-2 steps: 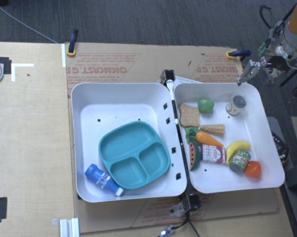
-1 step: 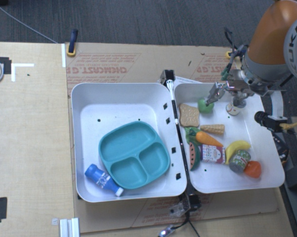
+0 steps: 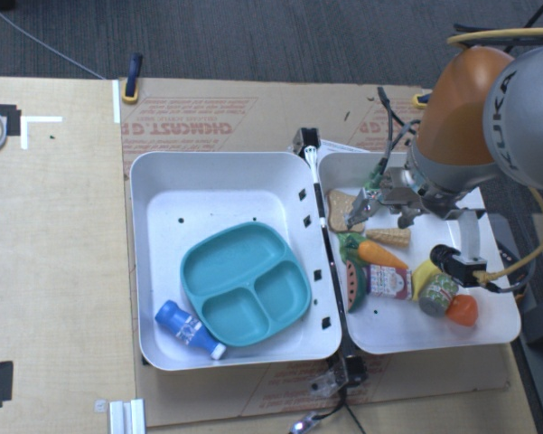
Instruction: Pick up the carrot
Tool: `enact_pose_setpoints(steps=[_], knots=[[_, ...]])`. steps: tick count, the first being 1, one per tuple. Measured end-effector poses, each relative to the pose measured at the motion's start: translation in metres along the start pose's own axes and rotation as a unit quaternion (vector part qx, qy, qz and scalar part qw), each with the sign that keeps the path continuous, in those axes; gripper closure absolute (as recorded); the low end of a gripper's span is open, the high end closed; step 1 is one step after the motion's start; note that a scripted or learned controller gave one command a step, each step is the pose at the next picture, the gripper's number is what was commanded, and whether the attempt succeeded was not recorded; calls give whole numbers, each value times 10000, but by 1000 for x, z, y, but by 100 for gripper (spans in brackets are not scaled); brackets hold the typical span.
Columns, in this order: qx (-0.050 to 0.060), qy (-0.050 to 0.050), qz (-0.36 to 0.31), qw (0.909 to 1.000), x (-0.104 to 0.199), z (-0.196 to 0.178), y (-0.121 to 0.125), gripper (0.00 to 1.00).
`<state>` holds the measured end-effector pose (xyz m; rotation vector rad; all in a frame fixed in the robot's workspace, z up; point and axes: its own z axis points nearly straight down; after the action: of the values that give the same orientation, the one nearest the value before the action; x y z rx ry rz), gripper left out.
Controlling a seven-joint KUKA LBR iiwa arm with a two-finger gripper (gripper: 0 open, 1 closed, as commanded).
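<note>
Camera view puts the carrot [image 3: 382, 254] at right of centre in the right bin [image 3: 488, 333], with the gripper [image 3: 386, 208] hovering just above it, fingers spread and holding nothing, so I judge this the approach step. Next it must drop straight onto the carrot. Both bins sit on a cardboard-covered bench [image 3: 190, 116] over dark carpet [image 3: 253, 16].

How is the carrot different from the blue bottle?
The carrot is orange with a green top; the blue bottle is blue with a white cap. The carrot lies in the right bin, crowded among other items; the bottle lies in the left bin, beside the teal tray. The carrot lies close to the gripper; the bottle is far from it. Both lie on their sides.
</note>
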<state>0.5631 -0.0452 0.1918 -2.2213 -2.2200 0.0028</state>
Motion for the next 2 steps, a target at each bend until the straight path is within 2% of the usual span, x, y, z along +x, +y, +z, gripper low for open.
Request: enact_pose_setpoints(steps=[1, 2], knots=[[-1, 4, 9, 10000, -48, 91, -29, 0], [-2, 3, 27, 10000, -49, 82, -29, 100]])
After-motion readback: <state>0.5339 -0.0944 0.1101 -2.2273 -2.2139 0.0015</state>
